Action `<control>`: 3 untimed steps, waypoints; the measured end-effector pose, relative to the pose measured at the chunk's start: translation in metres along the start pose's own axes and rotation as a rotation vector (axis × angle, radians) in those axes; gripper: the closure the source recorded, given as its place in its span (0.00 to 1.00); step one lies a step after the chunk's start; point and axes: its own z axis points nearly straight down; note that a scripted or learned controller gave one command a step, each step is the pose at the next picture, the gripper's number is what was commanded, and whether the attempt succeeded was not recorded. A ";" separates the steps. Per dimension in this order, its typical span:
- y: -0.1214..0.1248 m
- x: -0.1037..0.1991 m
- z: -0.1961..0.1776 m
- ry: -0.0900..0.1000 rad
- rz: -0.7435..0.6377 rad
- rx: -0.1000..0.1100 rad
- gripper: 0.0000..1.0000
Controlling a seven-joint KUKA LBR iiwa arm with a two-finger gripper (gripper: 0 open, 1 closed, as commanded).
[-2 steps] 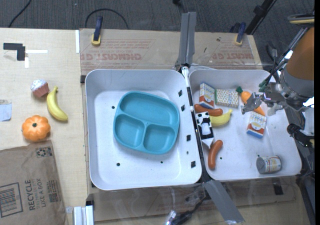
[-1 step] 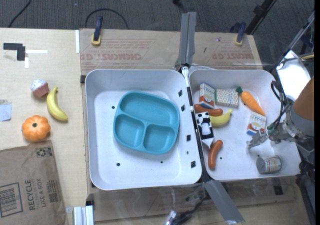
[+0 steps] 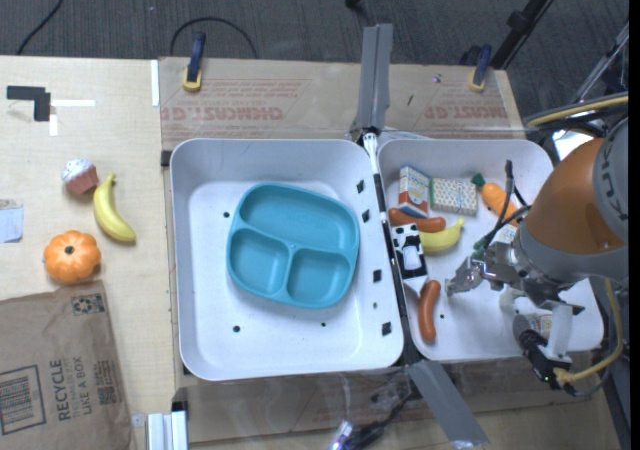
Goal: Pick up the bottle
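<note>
The grey robot arm with its orange band stands highest. It reaches in well to the right of the turquoise three-compartment plastic plate. Its gripper hangs low over the right white bin; whether it is spread or pressed together cannot be told, and nothing is seen held in it.

The plate lies in the middle of the left white bin. Right of the plate, past the bin wall, lie a small black-and-white object, a red sausage nearer the front, and a yellow toy banana touching a second red sausage. Further right and back are a white carton with red and blue print, a pale speckled box and an orange carrot.

Which of these is the bottle I cannot tell; part of that bin is hidden under the arm.

Far left of the plate, on the wooden worktop, are a cupcake, another yellow banana and an orange pumpkin.
</note>
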 end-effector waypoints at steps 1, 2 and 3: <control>0.053 -0.030 -0.048 -0.002 -0.199 -0.003 0.00; 0.031 -0.071 0.000 -0.001 -0.185 -0.001 0.00; 0.031 -0.071 -0.008 -0.001 -0.185 0.000 1.00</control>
